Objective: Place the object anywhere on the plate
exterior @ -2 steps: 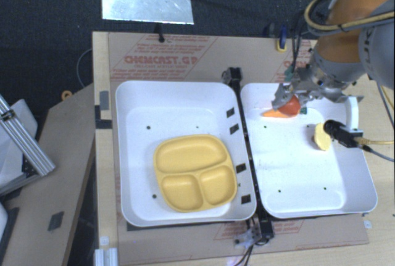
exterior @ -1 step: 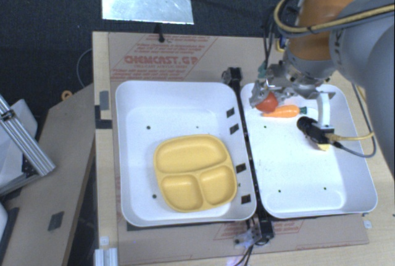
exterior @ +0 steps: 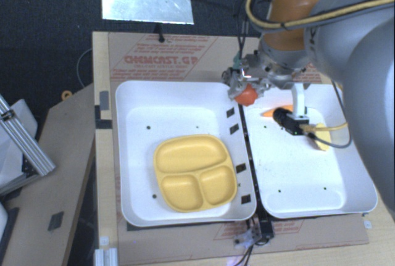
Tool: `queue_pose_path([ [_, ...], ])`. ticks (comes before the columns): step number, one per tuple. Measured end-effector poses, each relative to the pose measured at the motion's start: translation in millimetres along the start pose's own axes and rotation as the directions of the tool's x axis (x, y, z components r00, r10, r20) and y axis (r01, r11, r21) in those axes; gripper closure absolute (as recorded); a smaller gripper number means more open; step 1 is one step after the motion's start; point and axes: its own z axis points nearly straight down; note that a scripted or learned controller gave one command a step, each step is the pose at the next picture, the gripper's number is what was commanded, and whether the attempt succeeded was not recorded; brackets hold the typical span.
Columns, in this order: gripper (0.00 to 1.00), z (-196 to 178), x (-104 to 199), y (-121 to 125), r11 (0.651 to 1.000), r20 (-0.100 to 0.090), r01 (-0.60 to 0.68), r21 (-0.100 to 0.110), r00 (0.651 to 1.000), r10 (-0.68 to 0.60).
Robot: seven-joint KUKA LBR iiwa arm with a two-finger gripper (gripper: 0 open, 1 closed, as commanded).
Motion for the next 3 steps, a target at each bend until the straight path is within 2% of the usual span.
queue_pose_path([
  [1,1.00,12,52,11,1.000,0.000,-0.001,0.002,1.000,0.001],
  [2,1.00,12,84,15,1.000,0.001,-0.003,0.001,1.000,0.002],
  [3,1.00,-4,84,24,1.000,0.002,-0.003,0.001,1.000,0.003],
])
